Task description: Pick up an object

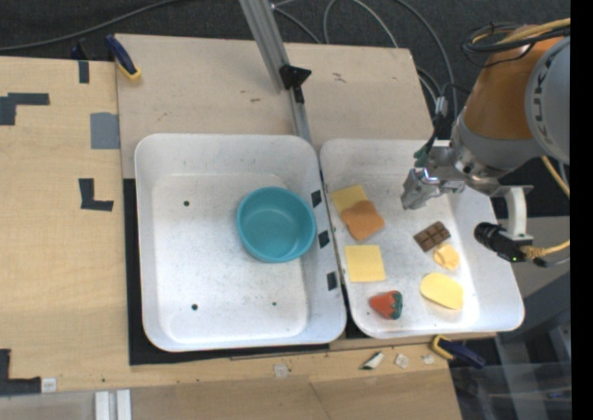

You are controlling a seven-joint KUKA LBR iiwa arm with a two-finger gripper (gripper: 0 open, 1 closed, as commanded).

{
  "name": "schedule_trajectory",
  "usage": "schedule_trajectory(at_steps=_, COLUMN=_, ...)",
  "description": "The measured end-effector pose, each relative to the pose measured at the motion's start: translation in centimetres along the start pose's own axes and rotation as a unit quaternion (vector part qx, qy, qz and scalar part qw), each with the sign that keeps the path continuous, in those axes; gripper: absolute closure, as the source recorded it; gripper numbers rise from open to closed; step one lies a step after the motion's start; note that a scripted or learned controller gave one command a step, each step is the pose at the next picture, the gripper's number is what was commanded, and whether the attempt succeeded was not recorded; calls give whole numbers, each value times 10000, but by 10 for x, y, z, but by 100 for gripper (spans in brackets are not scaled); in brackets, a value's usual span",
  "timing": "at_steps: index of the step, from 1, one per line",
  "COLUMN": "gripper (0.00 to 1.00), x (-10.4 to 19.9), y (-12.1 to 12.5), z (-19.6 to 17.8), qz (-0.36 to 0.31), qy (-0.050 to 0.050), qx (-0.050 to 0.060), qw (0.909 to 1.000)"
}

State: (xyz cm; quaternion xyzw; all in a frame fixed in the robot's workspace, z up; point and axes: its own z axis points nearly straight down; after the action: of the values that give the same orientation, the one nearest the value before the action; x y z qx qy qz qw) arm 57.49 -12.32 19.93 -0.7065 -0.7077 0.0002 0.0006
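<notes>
My gripper (417, 194) hangs over the middle of the right bin (389, 154), above and left of a brown chocolate piece (432, 236). Nothing shows between its fingers. In the same bin lie a pale yellow slice (349, 197), an orange-brown bread piece (362, 220), a yellow cheese square (364, 263), a red strawberry (386, 304), a small yellow piece (447, 257) and a larger yellow piece (442, 291). A teal bowl (275, 224) sits in the left bin (176, 168).
A slanted metal pole (269, 33) rises behind the bins, with cables (371, 10) across the back. A blue-and-yellow clamp (123, 58) holds the bench board at the back left, another (456, 350) at the front right.
</notes>
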Motion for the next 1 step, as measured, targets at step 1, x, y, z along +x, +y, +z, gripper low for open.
schedule_trajectory(at_steps=1, gripper=100, x=50, y=0, z=-15, qz=-24, qy=7, qx=-7, qw=10000)
